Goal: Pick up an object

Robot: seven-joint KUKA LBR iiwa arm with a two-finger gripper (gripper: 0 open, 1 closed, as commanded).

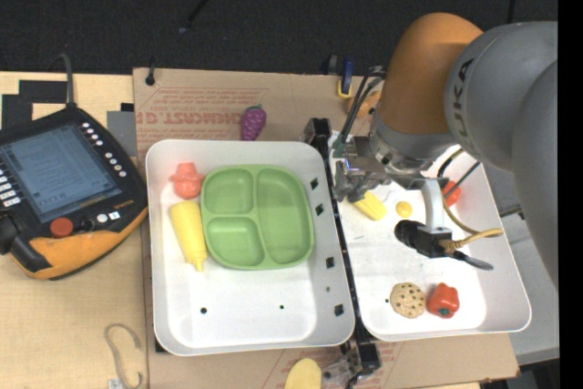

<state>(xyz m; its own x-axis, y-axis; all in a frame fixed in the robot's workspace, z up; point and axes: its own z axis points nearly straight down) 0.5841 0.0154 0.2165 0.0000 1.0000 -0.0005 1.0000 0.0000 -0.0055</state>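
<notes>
My gripper [353,185] hangs low over the far left corner of the right bin [510,305], under the grey arm with its orange band. Just to its right lies a yellow wedge-shaped piece [371,209], close to the gripper; whether they touch is unclear. Beyond it a small yellow bit [404,209] lies on the bin floor. An orange-red piece [452,193] pokes out below the arm. Near the front of this bin lie a chocolate-chip cookie [407,299] and a red pepper [443,301] side by side.
The left bin [237,314] holds a green divided plate [256,217], a yellow bottle [189,234] and a pink-red toy [186,180]. A purple grape toy [253,121] lies on the cardboard behind. A yellow object [303,373] sits before the bins. A teach pendant [64,187] rests at left.
</notes>
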